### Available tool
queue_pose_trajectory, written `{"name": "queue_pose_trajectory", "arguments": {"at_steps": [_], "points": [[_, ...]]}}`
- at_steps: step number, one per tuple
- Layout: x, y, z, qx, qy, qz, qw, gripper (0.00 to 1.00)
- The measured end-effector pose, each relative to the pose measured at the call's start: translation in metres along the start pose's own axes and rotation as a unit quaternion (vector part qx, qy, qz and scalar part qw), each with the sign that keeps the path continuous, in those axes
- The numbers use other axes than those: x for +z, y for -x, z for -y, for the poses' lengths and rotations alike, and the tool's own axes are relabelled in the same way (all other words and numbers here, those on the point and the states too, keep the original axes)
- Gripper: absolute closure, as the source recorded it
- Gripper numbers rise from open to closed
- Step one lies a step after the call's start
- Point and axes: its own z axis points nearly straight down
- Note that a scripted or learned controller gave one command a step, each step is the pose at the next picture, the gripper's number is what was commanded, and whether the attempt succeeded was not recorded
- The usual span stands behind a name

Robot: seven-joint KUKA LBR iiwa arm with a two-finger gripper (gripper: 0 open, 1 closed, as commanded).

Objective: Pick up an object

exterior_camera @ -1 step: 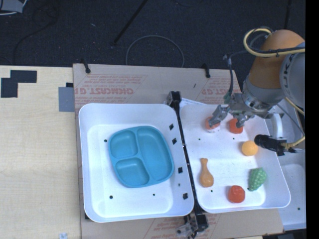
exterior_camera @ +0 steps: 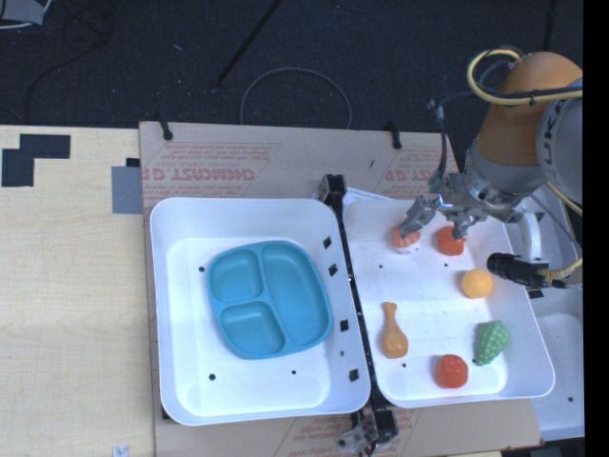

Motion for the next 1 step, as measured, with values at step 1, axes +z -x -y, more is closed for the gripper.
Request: {"name": "queue_pose_trajectory", "arguments": {"at_steps": [1], "points": [[0.0545, -0.0065, -0.0081, -0.002, -0.002, 0.000, 1.0000, 0.00]]}}
